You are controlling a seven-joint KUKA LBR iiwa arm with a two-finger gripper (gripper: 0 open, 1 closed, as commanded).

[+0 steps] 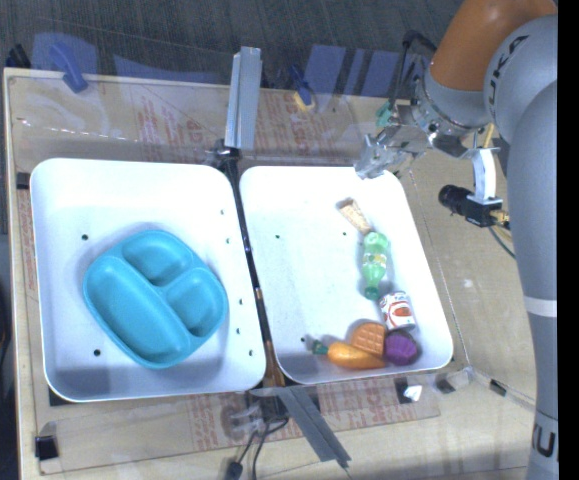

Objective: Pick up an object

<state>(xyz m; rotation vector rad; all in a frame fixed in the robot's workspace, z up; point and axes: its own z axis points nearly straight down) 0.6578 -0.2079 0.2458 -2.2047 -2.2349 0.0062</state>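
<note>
**Two bins side by side, items packed into right bin's near-right corner**

Left bin (59,183) holds a divided tray (156,295), sitting center-ish, toward the near side. Right bin (299,258) sits just beside it, w/ a divider rail (242,98) rising behind the seam between them. In the right bin: a small stick-shaped item (353,215) lies toward the far right, a bottle (374,262) just in front of it along the right wall, then a can (398,311) nearer still. At the near-right corner, a grape bunch (401,348) touches a waffle piece (368,337) on its left; a carrot (347,354) lies left of those along the near wall. Gripper (379,158) hangs over the right bin's far-right rim.
</note>
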